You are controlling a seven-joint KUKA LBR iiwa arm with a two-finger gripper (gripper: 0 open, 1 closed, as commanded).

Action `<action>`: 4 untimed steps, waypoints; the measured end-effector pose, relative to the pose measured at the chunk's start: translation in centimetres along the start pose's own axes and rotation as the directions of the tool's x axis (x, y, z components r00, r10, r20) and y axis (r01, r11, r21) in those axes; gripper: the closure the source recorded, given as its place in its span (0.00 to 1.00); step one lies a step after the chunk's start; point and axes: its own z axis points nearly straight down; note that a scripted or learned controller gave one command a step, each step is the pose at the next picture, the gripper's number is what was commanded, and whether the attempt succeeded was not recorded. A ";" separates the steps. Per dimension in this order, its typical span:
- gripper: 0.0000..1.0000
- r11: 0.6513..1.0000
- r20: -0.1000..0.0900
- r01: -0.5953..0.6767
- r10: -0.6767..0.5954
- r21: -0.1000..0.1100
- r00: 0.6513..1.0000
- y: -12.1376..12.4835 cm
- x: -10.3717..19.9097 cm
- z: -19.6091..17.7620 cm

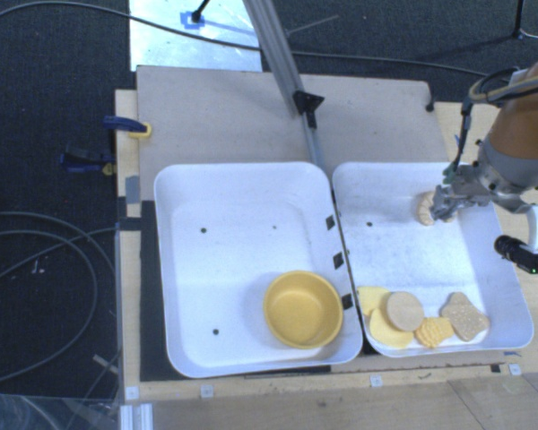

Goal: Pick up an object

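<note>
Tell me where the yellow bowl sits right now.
The yellow bowl sits in the left bin, in its near right corner, just across the divide from the flat food pieces in the right bin.

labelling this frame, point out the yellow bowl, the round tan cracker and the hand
round yellow plastic bowl (303,309): camera view, on its inner floor, in the left bin.
round flat tan cracker (403,311): camera view, on its top face, in the right bin.
grey two-finger hand (441,206): camera view, midway between its fingertips.

We found the left white plastic bin (206,204) open except a round yellow bowl (303,308); flat tan food pieces (419,316) crowded the right bin's (386,249) near edge.
</note>
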 end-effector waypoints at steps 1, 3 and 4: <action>1.00 1.000 0.000 0.001 -0.001 0.000 1.000 0.0 -0.1 -4.4; 1.00 1.000 -0.004 0.006 -0.006 0.004 1.000 -1.6 5.1 -9.7; 1.00 1.000 -0.004 0.006 -0.006 0.007 1.000 -3.6 10.5 -8.4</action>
